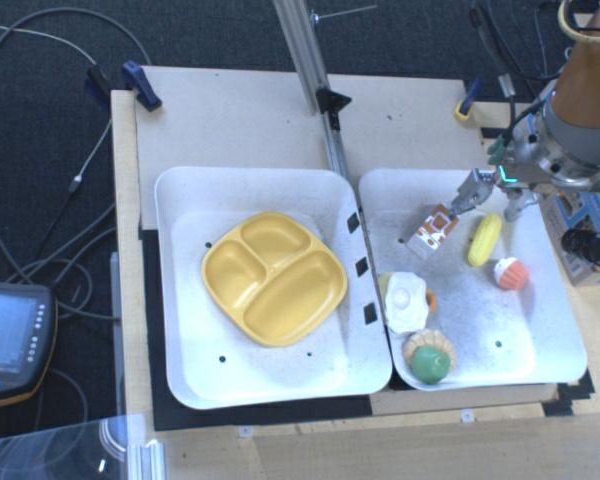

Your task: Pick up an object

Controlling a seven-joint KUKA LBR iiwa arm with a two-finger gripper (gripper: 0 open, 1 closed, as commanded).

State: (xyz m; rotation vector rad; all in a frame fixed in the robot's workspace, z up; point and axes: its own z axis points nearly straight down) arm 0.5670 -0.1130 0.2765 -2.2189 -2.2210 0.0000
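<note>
Objects to pick: all in the right bin, none between the fingers.
Small box: orange and white, tilted, toward the bin's far middle, just beside the left fingertip.
Corn cob: yellow, lying just right of the box, below the gripper.
Ball: orange-pink with white, near the bin's right edge, close to the cob's lower end.
White piece: by the bin's left edge, something small and orange touching its right side.
Green ball: in a tan cup at the near left corner.
Gripper: over the bin's far right part, fingers spread apart, clasping nothing.
Left bin: carries a yellow divided plate in its middle.
</note>
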